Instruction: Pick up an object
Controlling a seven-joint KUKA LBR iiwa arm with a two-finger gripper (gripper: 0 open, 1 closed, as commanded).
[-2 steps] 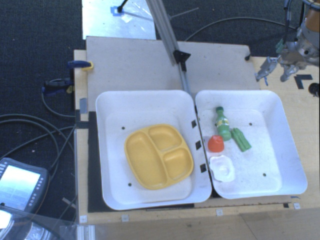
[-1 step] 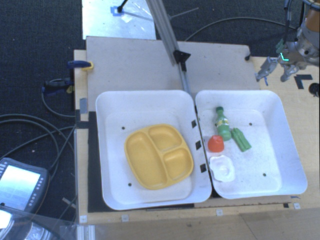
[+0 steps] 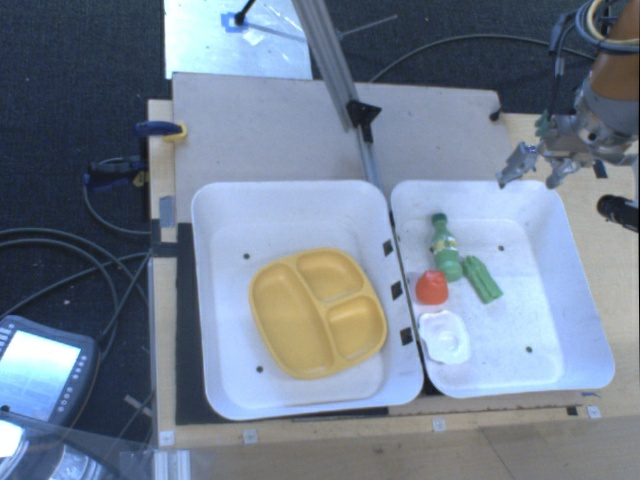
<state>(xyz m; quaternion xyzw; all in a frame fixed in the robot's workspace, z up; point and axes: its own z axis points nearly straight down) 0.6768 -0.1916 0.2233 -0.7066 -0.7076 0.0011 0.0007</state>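
Four small items, among them a green plastic bottle (image 3: 445,249) and an orange-red round piece (image 3: 431,288), lie at the right white bin's (image 3: 575,298) left side, so the spread-fingered empty gripper (image 3: 537,166) above its far rim should descend squarely over one

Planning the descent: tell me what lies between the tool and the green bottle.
In the camera view, only the right bin's white rim and bare bin floor lie between the tool and the green bottle; no object sits on that stretch.
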